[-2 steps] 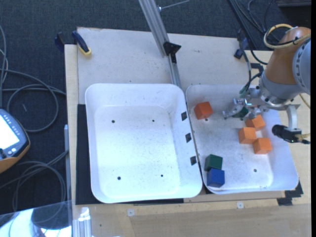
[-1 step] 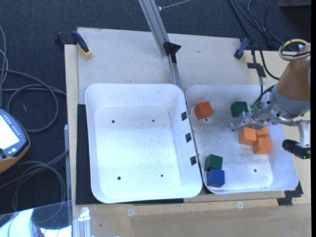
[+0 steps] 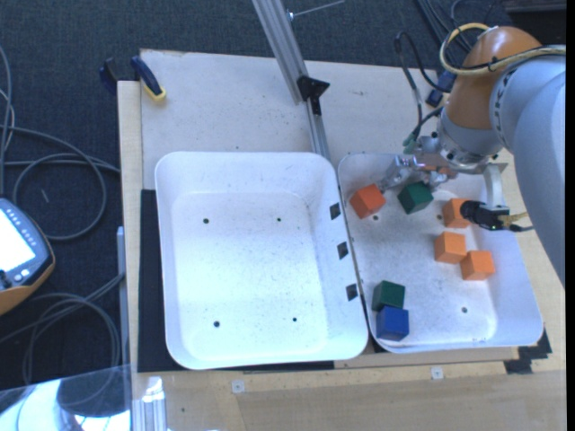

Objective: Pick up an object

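A dark green cube point(image 3: 415, 197) is seen tilted in the upper part of the right bin point(image 3: 503, 330), directly beneath the gripper point(image 3: 411, 176). Whether the fingers are spread or pinching the cube cannot be told; the cube is touched or overlapped by them, but a grasp is not confirmed. An orange cube point(image 3: 367, 201) lies just to the left, near the bin's left wall. If the cube is caught only by an edge, it is judged likely to slip or pivot out on lifting; the neighbouring orange cube could also be nudged. Further orange cubes point(image 3: 451, 247) are scattered at right of centre, and a green block point(image 3: 389, 294) sits against a blue block point(image 3: 392, 322) at the lower left of the bin. The blocks appear matte with crisp edges; both bins are smooth, white, and faintly speckled. The left bin point(image 3: 180, 241) lies at centre frame.
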Available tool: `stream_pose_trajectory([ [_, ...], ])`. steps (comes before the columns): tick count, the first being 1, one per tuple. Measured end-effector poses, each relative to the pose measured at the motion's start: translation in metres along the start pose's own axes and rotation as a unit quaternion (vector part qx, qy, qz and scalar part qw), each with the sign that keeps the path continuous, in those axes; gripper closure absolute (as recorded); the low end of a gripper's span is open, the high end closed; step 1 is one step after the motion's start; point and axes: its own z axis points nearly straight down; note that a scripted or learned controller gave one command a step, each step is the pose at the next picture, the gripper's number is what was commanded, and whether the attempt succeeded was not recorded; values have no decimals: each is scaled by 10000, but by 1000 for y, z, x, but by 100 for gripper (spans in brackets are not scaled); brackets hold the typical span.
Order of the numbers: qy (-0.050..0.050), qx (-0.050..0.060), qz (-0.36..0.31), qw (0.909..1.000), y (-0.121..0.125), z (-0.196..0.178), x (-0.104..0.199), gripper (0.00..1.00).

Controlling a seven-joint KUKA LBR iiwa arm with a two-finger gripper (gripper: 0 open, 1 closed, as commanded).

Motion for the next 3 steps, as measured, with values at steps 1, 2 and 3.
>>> stream_pose_trajectory([
  [1, -4, 52, 48, 10000, -37, 0, 1, 0],
  [2, 18, 80, 38, 10000, -117, 1, 50, 0],
  [3, 1, 28, 45, 10000, -112, -11, 47, 100],
])
